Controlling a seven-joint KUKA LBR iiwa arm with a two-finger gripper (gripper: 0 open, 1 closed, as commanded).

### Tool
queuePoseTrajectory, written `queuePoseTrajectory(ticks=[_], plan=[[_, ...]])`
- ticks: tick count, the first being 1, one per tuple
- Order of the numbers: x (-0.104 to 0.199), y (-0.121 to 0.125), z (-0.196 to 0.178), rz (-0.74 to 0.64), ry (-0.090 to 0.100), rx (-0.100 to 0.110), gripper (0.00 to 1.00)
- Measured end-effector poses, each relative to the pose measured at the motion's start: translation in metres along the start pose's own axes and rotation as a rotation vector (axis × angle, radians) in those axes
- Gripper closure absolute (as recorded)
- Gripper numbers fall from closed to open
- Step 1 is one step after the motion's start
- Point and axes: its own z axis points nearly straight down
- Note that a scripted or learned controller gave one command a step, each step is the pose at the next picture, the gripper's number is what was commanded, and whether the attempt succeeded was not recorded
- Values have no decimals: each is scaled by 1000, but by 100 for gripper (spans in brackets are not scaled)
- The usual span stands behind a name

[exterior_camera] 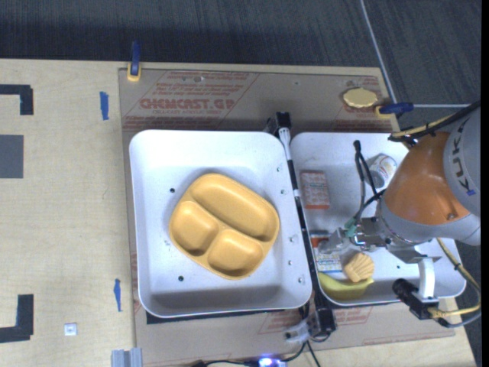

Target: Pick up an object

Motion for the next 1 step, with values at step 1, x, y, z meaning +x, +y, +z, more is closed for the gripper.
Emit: queuePoseTrajectory(ticks=[1], plan=[[1, 2, -11, -1, 2, -4, 100]])
